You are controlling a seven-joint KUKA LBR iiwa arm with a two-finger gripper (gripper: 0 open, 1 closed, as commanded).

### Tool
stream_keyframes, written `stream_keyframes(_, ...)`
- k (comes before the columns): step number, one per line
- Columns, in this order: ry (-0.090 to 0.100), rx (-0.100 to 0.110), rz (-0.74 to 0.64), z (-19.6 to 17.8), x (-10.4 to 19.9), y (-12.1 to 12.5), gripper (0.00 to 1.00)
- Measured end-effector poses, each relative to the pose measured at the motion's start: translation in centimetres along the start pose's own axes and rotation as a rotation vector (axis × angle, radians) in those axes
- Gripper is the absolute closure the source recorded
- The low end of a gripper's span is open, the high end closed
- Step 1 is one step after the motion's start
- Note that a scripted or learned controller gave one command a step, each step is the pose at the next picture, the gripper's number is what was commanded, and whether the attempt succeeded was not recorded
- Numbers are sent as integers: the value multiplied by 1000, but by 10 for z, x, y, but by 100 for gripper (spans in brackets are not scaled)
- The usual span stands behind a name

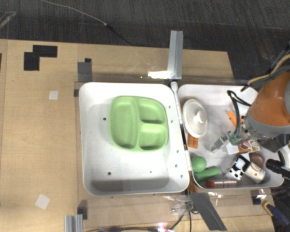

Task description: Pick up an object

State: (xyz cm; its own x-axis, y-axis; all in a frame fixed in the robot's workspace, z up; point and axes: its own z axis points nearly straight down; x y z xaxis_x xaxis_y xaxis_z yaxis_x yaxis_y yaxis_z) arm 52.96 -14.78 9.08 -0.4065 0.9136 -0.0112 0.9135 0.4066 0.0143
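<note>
- Task objects: the pickable clutter sits in the right bin (209, 92), crowded toward its near and right sides. None is singled out by the task, so any of them would serve.
- Nearest the tool: a small pile of printed packets (246, 146) and an orange piece (231, 116) lie just under and beside the wrist. Judged the likeliest targets, given where the arm hangs.
- Gripper (221, 141): a grey, metallic part juts left from the wrist, low over the bin floor. Nothing is seen pinched in it. Whether it is spread or pressed together cannot be told at this size and angle.
- Arm (275, 105): reaches in from the right, orange band above the bin's right half, cables looped beside it. This posture suits a downward reach into the clutter.
- Other contents, right bin: a white bowl (196, 117) upright near the divider; a green toy (204, 169) and a red marker (224, 182) along the near wall; a black-and-white cup (249, 170) on its side in the near right corner.
- Left bin (89, 144): holds a green divided tray (137, 123), lying flat and well apart from the arm.
- Judgement: pick not yet made; tight packing near the wall risks a failed or double grasp.
</note>
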Motion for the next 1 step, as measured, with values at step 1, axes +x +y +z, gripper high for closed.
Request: stream_keyframes(1,6,6,-234,-5,-56,46,0)
